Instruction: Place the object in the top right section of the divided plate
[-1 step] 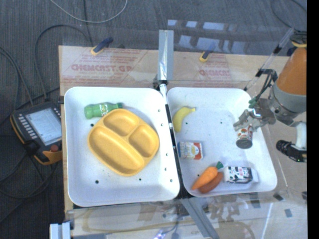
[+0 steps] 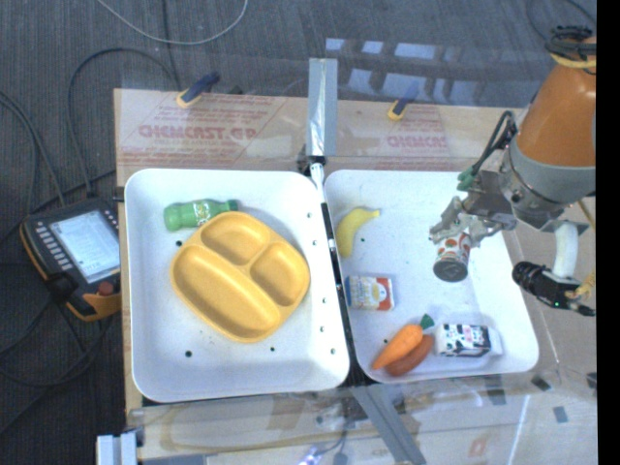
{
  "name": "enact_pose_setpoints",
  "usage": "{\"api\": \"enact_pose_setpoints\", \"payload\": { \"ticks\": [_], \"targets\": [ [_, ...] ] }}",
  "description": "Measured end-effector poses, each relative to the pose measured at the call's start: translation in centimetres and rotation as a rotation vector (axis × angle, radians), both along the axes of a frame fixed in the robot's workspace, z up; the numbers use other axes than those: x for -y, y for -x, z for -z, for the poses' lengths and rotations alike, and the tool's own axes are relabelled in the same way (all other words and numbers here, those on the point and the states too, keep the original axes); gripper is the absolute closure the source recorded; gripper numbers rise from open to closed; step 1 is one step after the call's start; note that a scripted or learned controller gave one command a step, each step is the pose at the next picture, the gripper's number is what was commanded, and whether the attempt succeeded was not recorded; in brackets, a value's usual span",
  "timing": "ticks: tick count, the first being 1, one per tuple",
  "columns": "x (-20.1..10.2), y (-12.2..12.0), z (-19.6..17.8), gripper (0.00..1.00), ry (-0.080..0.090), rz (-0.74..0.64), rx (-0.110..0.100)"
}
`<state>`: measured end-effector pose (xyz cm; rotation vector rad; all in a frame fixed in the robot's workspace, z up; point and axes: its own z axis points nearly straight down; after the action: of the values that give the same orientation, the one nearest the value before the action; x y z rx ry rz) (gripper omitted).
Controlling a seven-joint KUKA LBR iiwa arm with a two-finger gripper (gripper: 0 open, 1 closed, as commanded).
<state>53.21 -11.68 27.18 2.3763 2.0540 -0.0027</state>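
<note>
Can (image 2: 452, 258), small with a red-and-white label, sat tilted in the right bin (image 2: 513, 356), directly under the gripper (image 2: 463, 229). Jaws appeared closed on its upper end, so it was judged grasped, though whether lifted off the bin floor could not be told. Divided plate (image 2: 240, 273), yellow, lay in the left bin (image 2: 145, 356); its top right section (image 2: 282, 270) held nothing. Green bottle (image 2: 197, 212) lay just beside the plate. Judgement: pick under way; carry across and release remained.
</note>
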Motion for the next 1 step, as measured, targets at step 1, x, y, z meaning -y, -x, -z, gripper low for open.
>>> {"api": "enact_pose_setpoints", "payload": {
  "ticks": [1],
  "targets": [
    [-6.36,-3.49,2.83,1.00,-0.001,-0.272,-0.002]
  ]
}}
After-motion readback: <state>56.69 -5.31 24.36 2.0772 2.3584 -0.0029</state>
